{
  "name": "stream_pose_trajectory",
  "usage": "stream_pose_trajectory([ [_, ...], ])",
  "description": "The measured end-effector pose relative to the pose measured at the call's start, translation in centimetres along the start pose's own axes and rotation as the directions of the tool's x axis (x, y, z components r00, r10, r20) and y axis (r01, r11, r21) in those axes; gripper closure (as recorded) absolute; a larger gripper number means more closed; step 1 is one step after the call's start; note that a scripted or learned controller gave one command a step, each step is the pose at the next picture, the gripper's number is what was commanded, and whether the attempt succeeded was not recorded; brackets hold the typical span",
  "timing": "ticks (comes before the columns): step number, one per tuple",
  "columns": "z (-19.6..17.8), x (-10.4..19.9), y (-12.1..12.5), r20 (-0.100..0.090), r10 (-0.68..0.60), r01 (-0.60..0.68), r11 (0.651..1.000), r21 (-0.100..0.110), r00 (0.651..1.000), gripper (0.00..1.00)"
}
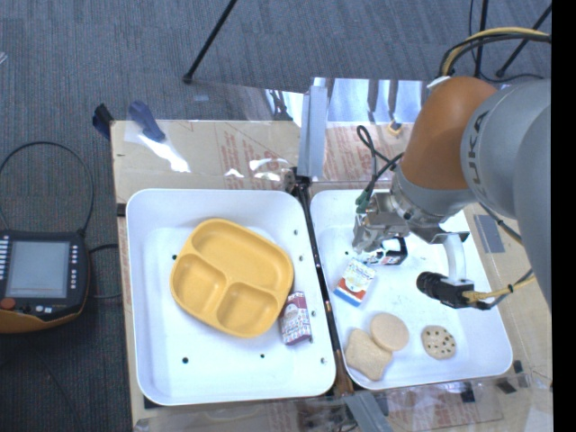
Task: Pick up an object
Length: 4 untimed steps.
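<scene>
Gripper (372, 238) above upright-tilted carton (355, 283)

Both bins, the left bin (153, 349) and the right bin (486, 349), appear to be smooth white plastic with a slight sheen; the yellow divided plate (232, 277) is matt-looking plastic with a smooth moulded surface. The small packet (295, 319) and the small carton (355, 283) show printed wrapper or card surfaces, while the toy cookies (390, 332) look matt and faintly textured. The arm (486, 151) has a smooth grey casing and a glossy orange band (443, 133).
</scene>
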State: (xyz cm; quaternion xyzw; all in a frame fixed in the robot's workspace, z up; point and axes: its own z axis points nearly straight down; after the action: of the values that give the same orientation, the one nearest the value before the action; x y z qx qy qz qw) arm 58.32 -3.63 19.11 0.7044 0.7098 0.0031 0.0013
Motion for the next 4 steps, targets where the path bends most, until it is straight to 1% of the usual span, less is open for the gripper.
stream_pose_trajectory([
  [1, 0.5, -3.8, 2.0, 0.003, 0.007, -0.007, 1.0, 0.01, 1.0, 1.0],
  [2, 10.1, -4.9, -5.6, 0.0, 0.01, -0.01, 1.0, 0.021, 1.0, 1.0],
  [3, 9.1, -4.6, -6.1, 0.001, 0.011, -0.011, 1.0, 0.012, 1.0, 1.0],
  [4, 8.4, -4.7, -7.8, 0.0, 0.007, -0.007, 1.0, 0.012, 1.0, 1.0],
])
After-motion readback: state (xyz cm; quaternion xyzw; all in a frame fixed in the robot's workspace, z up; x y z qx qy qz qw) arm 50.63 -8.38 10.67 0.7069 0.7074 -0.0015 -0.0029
